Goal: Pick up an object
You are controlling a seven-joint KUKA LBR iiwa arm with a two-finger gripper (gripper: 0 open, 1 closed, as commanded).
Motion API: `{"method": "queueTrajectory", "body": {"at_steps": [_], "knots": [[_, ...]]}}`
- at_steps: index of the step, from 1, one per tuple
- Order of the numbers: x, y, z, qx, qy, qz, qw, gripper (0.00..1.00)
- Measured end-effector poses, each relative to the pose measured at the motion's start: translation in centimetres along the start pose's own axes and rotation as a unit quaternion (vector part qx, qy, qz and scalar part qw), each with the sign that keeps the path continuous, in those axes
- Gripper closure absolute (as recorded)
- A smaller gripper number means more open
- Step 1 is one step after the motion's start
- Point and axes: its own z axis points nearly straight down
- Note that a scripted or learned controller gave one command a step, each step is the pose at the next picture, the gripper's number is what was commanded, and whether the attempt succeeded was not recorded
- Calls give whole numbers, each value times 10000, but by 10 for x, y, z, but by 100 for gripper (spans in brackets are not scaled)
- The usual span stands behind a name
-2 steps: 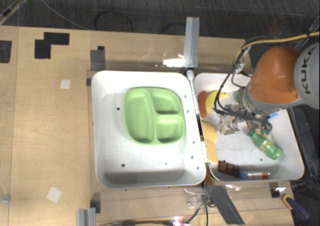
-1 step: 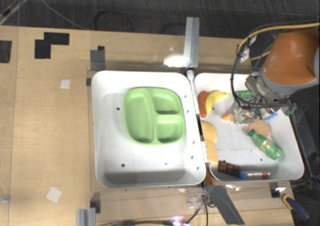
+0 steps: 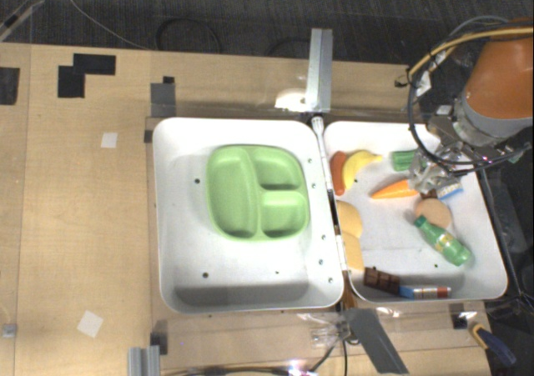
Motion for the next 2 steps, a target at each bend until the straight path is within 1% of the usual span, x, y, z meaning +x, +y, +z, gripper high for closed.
{"method": "queueTrajectory", "body": {"at_steps": [1, 2], "knots": [[-1, 1, 1, -7, -2, -3, 10000, 0], [15, 10, 67, 96, -40, 141, 9998, 0]]}}
